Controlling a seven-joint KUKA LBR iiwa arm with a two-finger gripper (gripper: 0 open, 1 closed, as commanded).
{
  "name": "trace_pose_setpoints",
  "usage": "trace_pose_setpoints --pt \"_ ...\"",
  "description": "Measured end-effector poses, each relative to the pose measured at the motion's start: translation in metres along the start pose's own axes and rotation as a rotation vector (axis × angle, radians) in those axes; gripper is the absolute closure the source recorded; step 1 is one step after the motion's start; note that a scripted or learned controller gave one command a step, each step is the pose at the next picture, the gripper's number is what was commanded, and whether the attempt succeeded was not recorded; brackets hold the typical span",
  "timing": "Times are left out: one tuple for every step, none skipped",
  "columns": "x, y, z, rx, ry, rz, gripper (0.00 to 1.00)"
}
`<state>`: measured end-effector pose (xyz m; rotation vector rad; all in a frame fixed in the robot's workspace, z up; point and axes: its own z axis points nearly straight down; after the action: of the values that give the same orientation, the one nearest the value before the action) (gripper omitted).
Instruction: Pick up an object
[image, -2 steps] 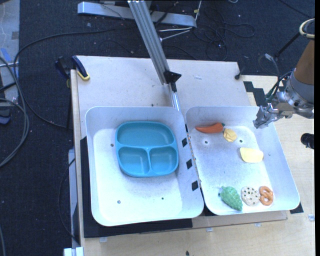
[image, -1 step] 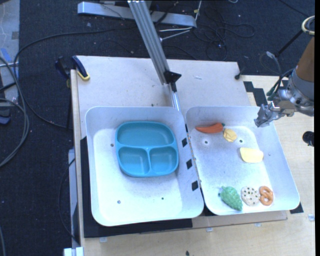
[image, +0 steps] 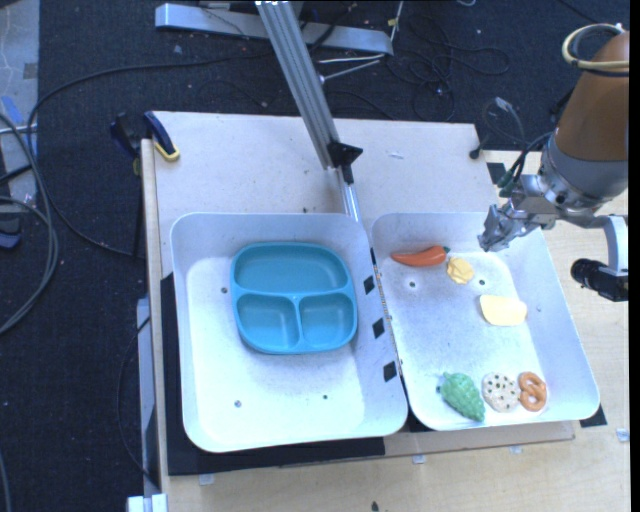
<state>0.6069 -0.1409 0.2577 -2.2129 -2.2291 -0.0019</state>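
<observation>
Though hanging at the upper right of the frame over the right bin, the gripper cannot be read as open or closed. Nearest lies the small yellow lump, just down-left of the tip. Beyond, further left, the orange carrot, smooth, tapered, long axis running left-right. Lower: pale yellow block, knobbly green piece, two pretzels. Left bin: blue sectioned tray, glossy plastic.

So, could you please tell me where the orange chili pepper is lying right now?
The orange chili pepper lies at the far end of the right bin, near its left wall, just left of the small yellow piece.
</observation>
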Motion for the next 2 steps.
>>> trace_pose_setpoints --pt "0.046 -0.004 -0.002 0.001 0.000 0.000 1.00" --pt "0.101 -0.003 -0.005 0.000 0.001 -0.001 1.00"
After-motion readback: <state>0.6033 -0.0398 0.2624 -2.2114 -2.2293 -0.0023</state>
